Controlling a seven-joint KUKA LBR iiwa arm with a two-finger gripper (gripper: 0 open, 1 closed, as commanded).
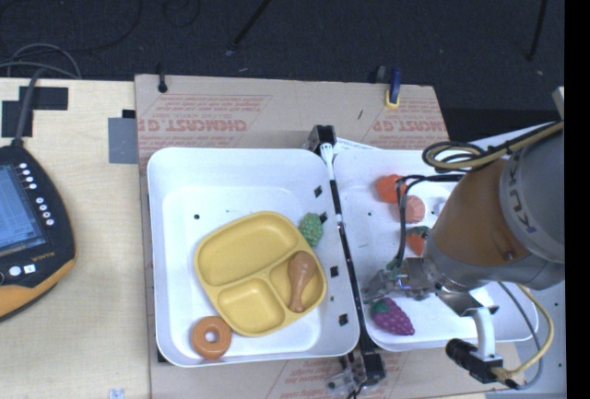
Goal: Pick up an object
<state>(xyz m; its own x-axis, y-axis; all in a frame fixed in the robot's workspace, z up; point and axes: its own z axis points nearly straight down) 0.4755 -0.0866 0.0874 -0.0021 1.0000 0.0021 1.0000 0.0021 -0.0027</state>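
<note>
**Q:** Where is the thing to pick up, and how does it lie from you?

**A:** A purple toy grape bunch [395,318] lies on the floor of the right bin [364,204], near its front edge. My gripper [395,285] hangs just above and behind it, almost over it. The bunch's long axis runs slantwise, from its green stem end at the left toward the front right.

**Q:** Are you holding it?

**A:** No. It rests on the white floor. I cannot tell how my gripper is set; my wrist hides it.

**Q:** What is around it?

**A:** The divider wall just left, orange and red toys [398,194] farther back. The left bin [171,296] holds a yellow tray [241,252] with a drumstick [300,277], a donut [211,337] beside it.
</note>
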